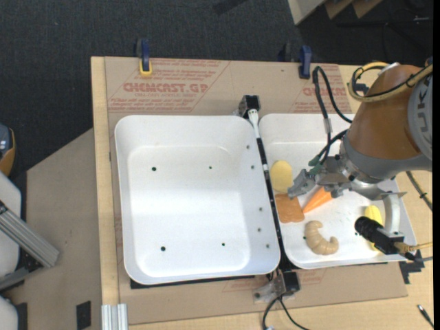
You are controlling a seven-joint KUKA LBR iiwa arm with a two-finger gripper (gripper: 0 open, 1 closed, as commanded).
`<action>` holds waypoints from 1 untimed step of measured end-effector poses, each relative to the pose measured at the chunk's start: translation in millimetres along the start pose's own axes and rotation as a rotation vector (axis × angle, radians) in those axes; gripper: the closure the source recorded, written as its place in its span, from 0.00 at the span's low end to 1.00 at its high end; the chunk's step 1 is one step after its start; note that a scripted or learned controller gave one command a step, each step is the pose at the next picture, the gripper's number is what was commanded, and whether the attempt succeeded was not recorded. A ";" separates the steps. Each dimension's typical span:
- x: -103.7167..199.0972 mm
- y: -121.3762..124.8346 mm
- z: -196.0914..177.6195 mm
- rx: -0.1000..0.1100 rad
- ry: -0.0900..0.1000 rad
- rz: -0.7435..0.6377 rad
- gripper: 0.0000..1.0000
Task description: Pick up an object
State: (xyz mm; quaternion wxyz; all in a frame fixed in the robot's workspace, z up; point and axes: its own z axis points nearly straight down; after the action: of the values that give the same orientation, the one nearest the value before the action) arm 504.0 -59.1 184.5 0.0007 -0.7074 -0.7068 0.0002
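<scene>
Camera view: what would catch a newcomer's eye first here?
The arm's orange band looms over the right bin, with the gripper low among a cluster of toy foods: a yellow piece, an orange carrot-like wedge, a tan slab and a croissant. The left bin lies beside it.

Grey arm with broad orange band; black cables; metal hand.

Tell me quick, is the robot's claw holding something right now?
Gripper: low in the right bin, beside the orange carrot-like piece and the yellow piece. Whether it is holding anything cannot be told.
</scene>
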 end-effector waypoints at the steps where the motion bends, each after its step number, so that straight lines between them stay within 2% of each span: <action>1: -37.4 -28.0 71.0 0.009 0.000 0.005 0.00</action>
State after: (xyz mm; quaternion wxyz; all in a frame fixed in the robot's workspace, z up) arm 475.9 -96.4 113.5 0.0038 -0.7092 -0.7050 0.0032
